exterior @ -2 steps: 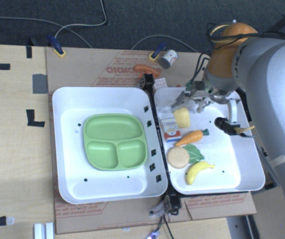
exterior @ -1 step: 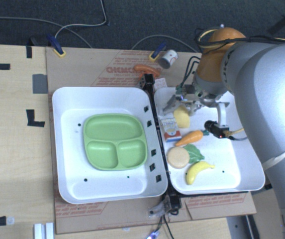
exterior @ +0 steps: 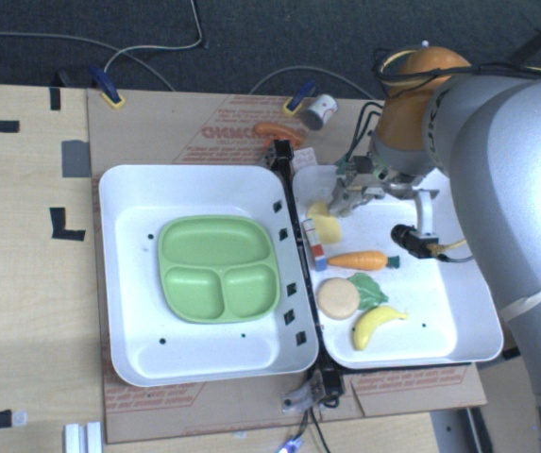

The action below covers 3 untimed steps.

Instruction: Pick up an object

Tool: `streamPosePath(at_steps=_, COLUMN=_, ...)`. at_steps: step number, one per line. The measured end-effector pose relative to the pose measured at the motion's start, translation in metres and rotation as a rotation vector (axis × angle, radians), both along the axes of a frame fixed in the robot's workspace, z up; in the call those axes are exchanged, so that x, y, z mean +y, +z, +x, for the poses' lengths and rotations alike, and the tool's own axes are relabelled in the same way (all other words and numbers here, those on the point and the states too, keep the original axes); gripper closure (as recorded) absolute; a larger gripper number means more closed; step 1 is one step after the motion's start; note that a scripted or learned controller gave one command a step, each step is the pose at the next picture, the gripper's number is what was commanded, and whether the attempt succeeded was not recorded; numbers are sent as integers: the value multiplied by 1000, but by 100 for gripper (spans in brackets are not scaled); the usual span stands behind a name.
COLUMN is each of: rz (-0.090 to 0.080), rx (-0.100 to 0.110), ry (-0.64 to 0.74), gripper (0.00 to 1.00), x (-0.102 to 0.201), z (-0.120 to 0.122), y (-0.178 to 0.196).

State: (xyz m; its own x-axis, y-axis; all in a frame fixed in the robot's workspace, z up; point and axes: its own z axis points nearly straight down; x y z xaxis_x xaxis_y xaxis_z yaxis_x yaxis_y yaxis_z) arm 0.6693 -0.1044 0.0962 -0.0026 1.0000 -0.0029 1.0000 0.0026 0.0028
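Hand (exterior: 341, 199) low in right bin (exterior: 459, 333), above yellow block (exterior: 324, 226); I cannot tell its state. Nothing lifted; pick remains.

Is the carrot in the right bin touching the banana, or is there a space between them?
Apart. In the camera view, the carrot lies above the banana, and a green leafy piece and bare white bin floor separate them.
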Motion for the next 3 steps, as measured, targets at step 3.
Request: streamPosePath(at_steps=3, rz=0, rx=1, ry=-2, gripper=0, x=8, z=-20, y=-10)
